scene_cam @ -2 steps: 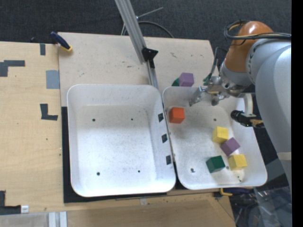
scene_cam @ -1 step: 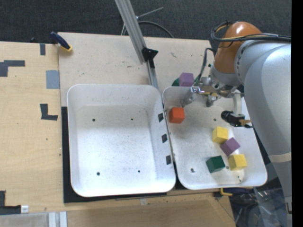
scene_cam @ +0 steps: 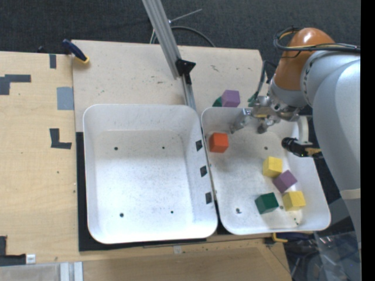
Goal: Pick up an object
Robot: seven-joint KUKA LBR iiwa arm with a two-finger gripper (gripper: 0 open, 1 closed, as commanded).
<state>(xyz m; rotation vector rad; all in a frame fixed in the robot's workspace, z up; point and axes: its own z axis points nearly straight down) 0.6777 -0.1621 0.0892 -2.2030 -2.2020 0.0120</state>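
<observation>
Orange, small and square-edged, the orange cube (scene_cam: 218,142) lies alone at the right bin's (scene_cam: 234,218) left wall, the nearest candidate to the gripper (scene_cam: 251,122). It is judged rigid, light and not fragile; its flat faces suit a grasp across two opposite sides. The fingers hang spread apart, holding nothing, above the bin's upper area, right of the cube. Further right, a yellow cube (scene_cam: 272,166) and a purple cube (scene_cam: 285,180) sit touching, leaving less finger clearance.

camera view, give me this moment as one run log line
arm: over right bin's far end | gripper: holds nothing seen | nearest: orange cube, apart | cubes in right bin: six
</observation>
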